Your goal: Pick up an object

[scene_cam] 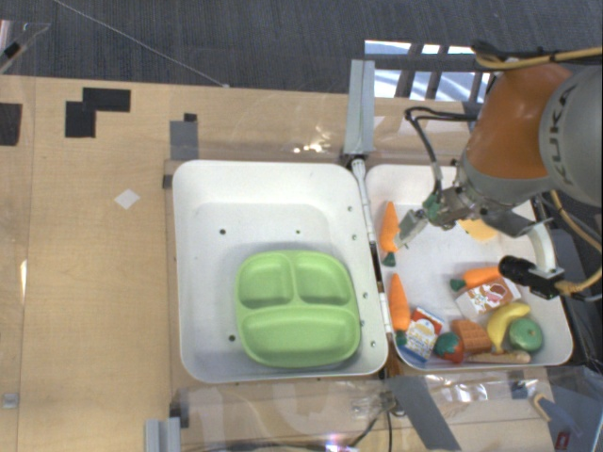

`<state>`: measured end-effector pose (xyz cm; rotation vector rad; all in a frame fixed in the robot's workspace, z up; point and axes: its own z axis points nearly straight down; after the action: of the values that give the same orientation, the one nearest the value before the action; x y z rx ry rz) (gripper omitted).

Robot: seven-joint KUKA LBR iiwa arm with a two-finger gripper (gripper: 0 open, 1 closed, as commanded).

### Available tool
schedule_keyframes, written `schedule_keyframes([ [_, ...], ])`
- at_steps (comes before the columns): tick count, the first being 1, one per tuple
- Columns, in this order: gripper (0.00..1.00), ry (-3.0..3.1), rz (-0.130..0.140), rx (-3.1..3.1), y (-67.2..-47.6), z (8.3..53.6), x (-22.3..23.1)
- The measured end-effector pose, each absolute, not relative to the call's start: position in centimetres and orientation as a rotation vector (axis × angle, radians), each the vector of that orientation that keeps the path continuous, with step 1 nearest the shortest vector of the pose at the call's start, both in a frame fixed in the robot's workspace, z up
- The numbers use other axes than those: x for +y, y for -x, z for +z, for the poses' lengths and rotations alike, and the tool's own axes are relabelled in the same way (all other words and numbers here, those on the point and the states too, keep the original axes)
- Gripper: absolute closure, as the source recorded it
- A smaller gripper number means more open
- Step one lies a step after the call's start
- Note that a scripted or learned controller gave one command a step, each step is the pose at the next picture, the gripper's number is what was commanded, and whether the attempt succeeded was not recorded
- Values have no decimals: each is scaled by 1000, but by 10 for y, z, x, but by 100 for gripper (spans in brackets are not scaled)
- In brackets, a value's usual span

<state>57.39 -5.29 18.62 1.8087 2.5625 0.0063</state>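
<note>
My grey arm with its orange band (513, 125) reaches in from the upper right of the frame, and my two-finger gripper (415, 226) hangs over the upper left part of the right-hand shallow white bin (558, 342). From this slanted view I cannot tell whether its tips are apart or together, and I see nothing clamped in it.

Just left of my gripper, against the bin's left wall, an orange plastic carrot (388, 227) stands lengthwise up the frame. A second orange plastic carrot with a green top (399, 303) lies lower along the same wall. At the bottom of this bin sits a cluster: a small white-and-orange printed carton (423, 334), a red toy tomato with a green stalk (450, 347), a brown block (470, 333), a yellow plastic banana (502, 322), a green round toy fruit (527, 337) and a thin tan stick (499, 356) along the lower rim. Above them lie a white-and-red printed carton (487, 298) and a short orange carrot with a green tip (477, 278). A pale yellow flat piece (481, 231) lies under my wrist, partly hidden.

The left-hand shallow white bin (226, 196), centre frame, holds a light green plastic tray with three compartments (298, 307) in its lower half. Both bins rest on a pale wooden bench (85, 281).
</note>
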Motion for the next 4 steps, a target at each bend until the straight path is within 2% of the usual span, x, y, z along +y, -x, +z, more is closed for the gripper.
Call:
schedule_keyframes([
  [1, 0, -1828, 3, 2550, -601, 129, -97],
  [2, 0, -1881, 9, 2503, -657, 89, -88],
  [3, 0, -1989, 7, 2425, -574, 186, -44],
  [4, 0, -1693, 5, 2639, -623, 186, -76],
])
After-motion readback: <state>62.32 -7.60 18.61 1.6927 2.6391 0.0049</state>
